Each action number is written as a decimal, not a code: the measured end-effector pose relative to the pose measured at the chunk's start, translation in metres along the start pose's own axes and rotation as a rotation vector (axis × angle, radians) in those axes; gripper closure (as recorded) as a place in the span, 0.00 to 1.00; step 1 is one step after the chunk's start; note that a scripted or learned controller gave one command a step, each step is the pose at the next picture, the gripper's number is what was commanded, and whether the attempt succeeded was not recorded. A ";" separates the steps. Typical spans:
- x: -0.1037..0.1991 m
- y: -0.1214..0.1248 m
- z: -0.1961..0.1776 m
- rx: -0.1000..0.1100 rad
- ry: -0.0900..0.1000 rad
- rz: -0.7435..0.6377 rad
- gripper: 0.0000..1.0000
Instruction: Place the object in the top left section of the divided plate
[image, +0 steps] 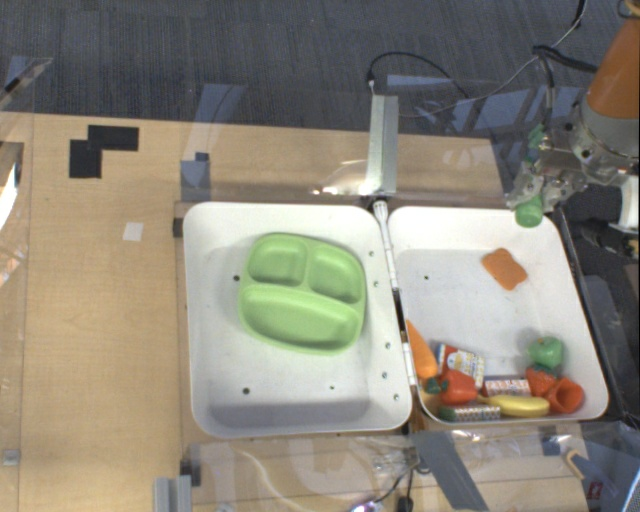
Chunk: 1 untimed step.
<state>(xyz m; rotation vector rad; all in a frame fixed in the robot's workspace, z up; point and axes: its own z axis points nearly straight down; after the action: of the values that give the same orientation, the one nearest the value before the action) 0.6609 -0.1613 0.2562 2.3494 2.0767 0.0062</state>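
Observation:
A light green divided plate (301, 292) lies in the left bin (215, 400), with two small sections on its far side and one long section on the near side. The top left section (278, 258) holds nothing. My gripper (531, 200) hangs over the far right corner of the right bin (450, 240), well to the right of the plate. A small green object (528, 213) sits between its fingertips, lifted above the bin's rim.
In the right bin an orange piece (504, 268) lies alone near the middle. Toy food crowds its near edge: a carrot (420, 352), a green apple (546, 352), a banana (518, 405) and small boxes (466, 360). A metal post (383, 140) stands behind the bins.

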 end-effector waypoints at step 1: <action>-0.033 -0.113 -0.013 0.002 0.000 0.017 1.00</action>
<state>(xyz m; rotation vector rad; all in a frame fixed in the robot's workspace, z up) 0.5445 -0.1797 0.2683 2.3681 2.0580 0.0035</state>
